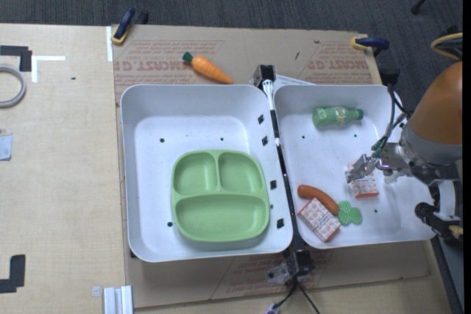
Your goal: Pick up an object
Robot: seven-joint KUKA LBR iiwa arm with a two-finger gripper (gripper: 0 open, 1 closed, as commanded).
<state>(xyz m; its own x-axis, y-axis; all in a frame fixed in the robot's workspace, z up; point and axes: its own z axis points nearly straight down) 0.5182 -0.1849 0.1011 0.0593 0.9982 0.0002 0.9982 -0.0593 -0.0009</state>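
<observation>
The right bin point(390, 226) holds a green bottle point(337, 115) near its back wall. Toward its front lie an orange-red sausage point(318, 196), a red-and-white checked box point(319, 220) and a small green toy point(349, 215). A small white carton with red print point(366, 189) lies at mid-right. My gripper point(360, 170) hangs low inside the right bin, directly over the back edge of that carton, and the arm comes in from the right. I see nothing held in it.
The left bin point(147, 158) contains a green divided plate point(219, 195). A toy carrot point(207, 68) lies on the cardboard behind the bins. Blue clamps point(124, 24) hold the cardboard's back corners. A roll of tape point(9, 87) sits far left.
</observation>
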